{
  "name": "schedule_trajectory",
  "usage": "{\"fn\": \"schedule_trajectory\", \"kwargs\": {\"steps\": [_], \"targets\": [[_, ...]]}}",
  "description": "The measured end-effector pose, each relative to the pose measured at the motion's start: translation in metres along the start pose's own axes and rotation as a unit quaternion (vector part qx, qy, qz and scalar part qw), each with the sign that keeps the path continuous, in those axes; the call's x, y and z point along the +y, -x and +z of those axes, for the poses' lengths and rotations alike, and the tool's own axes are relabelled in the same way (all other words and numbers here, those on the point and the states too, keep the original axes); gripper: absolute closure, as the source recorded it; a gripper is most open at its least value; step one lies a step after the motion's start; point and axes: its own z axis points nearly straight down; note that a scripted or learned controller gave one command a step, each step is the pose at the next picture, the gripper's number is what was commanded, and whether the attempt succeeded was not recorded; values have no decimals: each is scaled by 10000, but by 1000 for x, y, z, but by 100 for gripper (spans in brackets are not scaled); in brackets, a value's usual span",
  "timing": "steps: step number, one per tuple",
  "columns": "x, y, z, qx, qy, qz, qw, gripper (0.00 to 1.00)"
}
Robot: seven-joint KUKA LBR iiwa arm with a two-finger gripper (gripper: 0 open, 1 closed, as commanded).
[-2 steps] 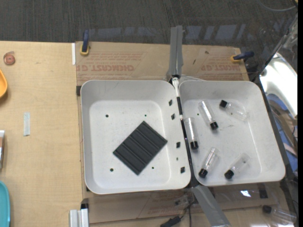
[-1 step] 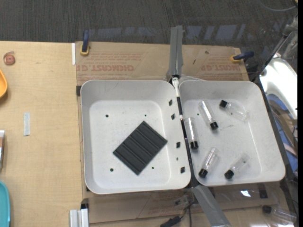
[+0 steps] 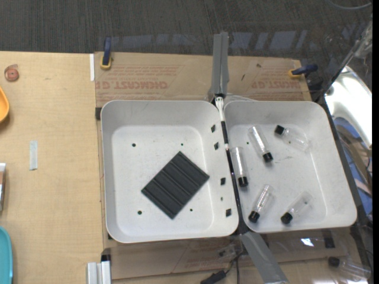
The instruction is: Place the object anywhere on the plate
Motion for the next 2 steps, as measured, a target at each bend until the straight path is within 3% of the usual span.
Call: {"fn": "schedule_trajectory", "kwargs": {"steps": [1,2], "targets": [[0,0,0,0,3,4,10000,0],[-2,-1,-8,-2,-21,-1,10000,100]]}}
